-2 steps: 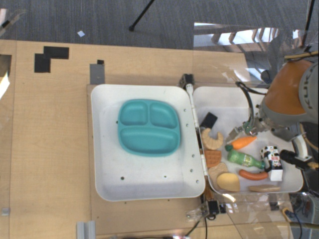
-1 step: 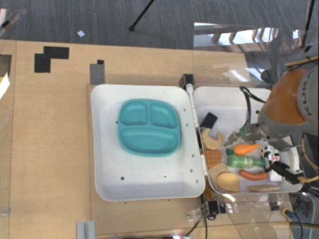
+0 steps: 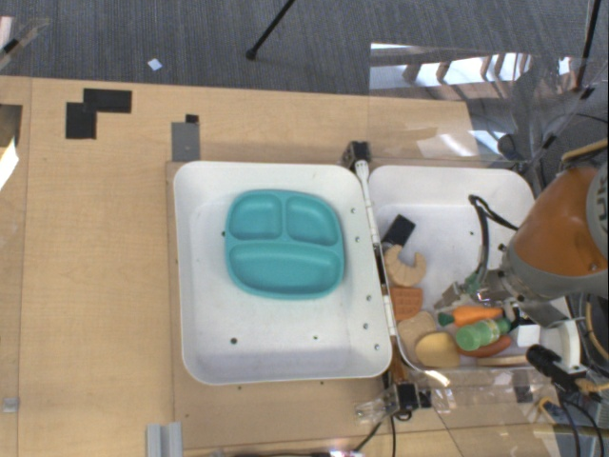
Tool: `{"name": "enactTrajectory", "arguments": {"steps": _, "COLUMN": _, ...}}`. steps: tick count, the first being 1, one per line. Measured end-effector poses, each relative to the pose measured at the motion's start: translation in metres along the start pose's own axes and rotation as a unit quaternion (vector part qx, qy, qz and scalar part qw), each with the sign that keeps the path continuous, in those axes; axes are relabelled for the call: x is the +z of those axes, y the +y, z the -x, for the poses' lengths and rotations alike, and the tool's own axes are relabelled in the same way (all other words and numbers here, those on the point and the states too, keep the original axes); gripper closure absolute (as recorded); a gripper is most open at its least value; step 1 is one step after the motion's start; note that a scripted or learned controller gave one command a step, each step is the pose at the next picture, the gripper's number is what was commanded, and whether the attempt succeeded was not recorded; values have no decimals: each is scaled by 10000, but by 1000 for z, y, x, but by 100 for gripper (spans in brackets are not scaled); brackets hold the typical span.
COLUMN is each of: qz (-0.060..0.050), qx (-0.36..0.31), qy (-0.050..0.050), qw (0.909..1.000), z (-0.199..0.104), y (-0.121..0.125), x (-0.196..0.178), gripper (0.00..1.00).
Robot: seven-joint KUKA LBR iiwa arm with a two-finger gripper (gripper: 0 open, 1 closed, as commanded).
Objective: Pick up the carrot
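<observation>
We see two white bins side by side on the bench. The left bin has a teal plate with three little sections in it. The right bin has a heap of toy food near its front edge.

The carrot is in that heap. It is orange and lies on its side, toward the right side of the right bin. A green toy is touching it just below. A yellow round toy sits nearby to the left, and a tan, bread-like piece lies farther up and to the left, next to a small black block.

The arm comes in from the right and hangs low over the heap. The tool looks to be just above the carrot, very near it or maybe touching it. The arm and some cables hide much of the tool, so we cannot tell how it is set, or if it has hold of anything.

We think the job is not done yet. The carrot seems to rest in the bin with the other toys, not lifted. The arm is in the right place, so what is left is to grab the carrot and lift it up out of the heap
</observation>
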State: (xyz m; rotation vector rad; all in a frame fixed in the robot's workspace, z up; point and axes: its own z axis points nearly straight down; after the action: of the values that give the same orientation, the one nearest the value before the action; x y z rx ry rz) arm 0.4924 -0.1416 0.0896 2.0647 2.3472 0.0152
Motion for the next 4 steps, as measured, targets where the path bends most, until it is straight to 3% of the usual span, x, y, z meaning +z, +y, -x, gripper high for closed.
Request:
{"name": "enactTrajectory", "arguments": {"steps": 1, "qz": 47, "qx": -40, "qy": 0, "qw": 10000, "z": -2, "y": 5, "x": -12, "gripper": 100}}
{"name": "enactTrajectory", "arguments": {"steps": 2, "qz": 17, "qx": 443, "qy": 14, "qw": 9990, "z": -48, "y": 86, "x": -124, "gripper": 100}}
{"name": "enactTrajectory", "arguments": {"steps": 3, "qz": -40, "qx": 477, "qy": 10, "qw": 9989, "z": -45, "y": 82, "x": -119, "gripper": 0}}
{"name": "enactTrajectory", "arguments": {"steps": 4, "qz": -52, "qx": 380, "qy": 11, "qw": 9993, "z": 4, "y": 28, "x": -2, "gripper": 0}}
